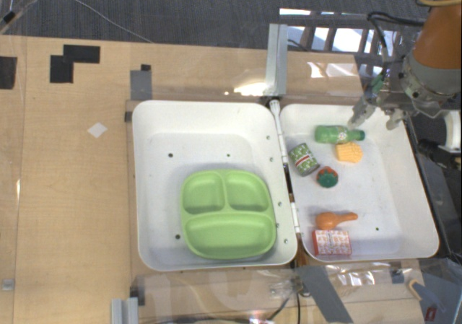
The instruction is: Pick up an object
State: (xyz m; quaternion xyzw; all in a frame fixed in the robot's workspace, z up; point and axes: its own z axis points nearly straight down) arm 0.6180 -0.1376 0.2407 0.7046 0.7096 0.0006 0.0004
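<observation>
Sitting in left bin (144, 171): green divided plate (227, 214). Lying in right bin (404, 200): green bottle (338, 134), yellow block (349, 152), can (303, 159), green ball (328, 177), carrot (336, 219), red box (332, 242). Hovering spread open, gripping nothing, just above bottle: hand (375, 115).

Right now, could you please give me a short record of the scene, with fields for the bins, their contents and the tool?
left bin: holds a green divided plate
right bin: holds six small items
items: green bottle, yellow block, green can, small green-and-red item, orange carrot-like item, red-and-white packet
tool: over the far side of the right bin, one finger by the green bottle
held: nothing seen between the fingers
</observation>
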